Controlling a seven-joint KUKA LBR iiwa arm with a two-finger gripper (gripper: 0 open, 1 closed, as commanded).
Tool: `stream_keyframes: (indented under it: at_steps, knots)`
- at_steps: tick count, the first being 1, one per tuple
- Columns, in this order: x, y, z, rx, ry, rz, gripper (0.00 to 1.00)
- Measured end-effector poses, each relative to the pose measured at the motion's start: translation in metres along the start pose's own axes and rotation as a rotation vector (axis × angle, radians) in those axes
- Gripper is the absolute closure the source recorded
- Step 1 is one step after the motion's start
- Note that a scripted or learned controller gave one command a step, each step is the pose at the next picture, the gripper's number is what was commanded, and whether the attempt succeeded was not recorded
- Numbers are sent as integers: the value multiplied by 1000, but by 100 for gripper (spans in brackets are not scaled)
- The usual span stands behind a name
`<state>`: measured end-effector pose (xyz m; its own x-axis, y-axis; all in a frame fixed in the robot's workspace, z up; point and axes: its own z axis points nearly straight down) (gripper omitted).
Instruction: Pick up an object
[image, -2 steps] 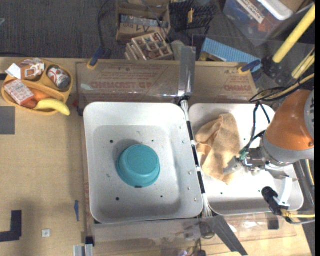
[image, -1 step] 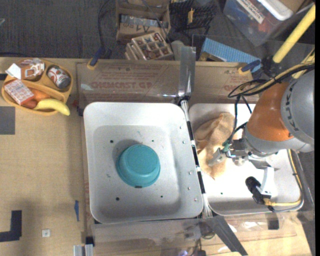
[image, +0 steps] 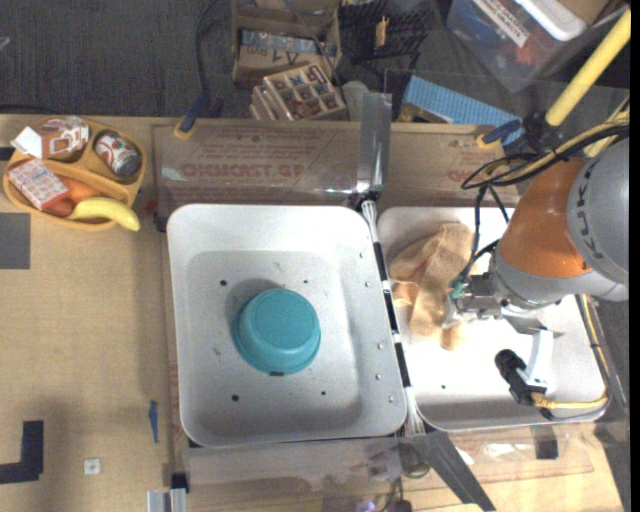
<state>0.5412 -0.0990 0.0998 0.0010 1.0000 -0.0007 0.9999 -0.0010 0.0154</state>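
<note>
From the overhead camera I saw the two white bins side by side on the table (image: 80, 360). The left bin (image: 190, 250) held a teal bowl (image: 278, 330) that looked turned upside down, sitting near the middle of the floor and apart from every wall. The right bin (image: 575, 385) held a crumpled tan cloth (image: 425, 265), bunched in its upper left part close against the wall next to the left bin. The arm (image: 560, 235) reached in from the right, its orange band above the right bin. The gripper (image: 456, 312) hung right at the cloth's lower right edge, with a fold of tan fabric showing just below it. The wrist covered the tip from my angle, so I could not tell whether the gripper was open or closed, or whether it had hold of the cloth. At the table's far left corner sat a yellow tray (image: 20, 190) with a banana (image: 105, 211), a can (image: 118, 155) and a few small packets in it. A flattened cardboard sheet (image: 260, 165) lay behind the bins.
</note>
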Motion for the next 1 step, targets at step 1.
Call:
stream_keyframes:
  at_steps: [1]
  knots:
    - [27,36,-85,12,2,-349,100]
